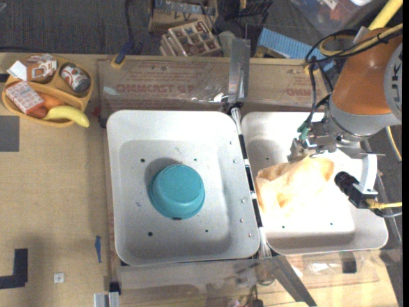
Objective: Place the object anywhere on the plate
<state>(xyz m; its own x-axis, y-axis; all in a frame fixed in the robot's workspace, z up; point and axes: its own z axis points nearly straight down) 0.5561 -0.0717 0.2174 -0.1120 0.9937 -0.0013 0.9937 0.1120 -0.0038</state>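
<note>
Gripper (305, 147): over right bin (367, 235), at cloth's 12 o'clock edge; whether open or gripping, cannot tell.
Cloth (295, 183): yellow, crumpled, right bin.
Plate (177, 190): teal, left bin (128, 146), at cloth's 9 o'clock.

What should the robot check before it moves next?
1. Round teal plate sits in the left white bin: ok.
2. Top of the plate is free of other things: ok.
3. Crumpled yellow cloth lies in the right white bin, not yet on the plate: not ok.
4. Gripper is over the cloth's upper edge: ok.
5. Cloth caught between the fingers: cannot tell.
</note>
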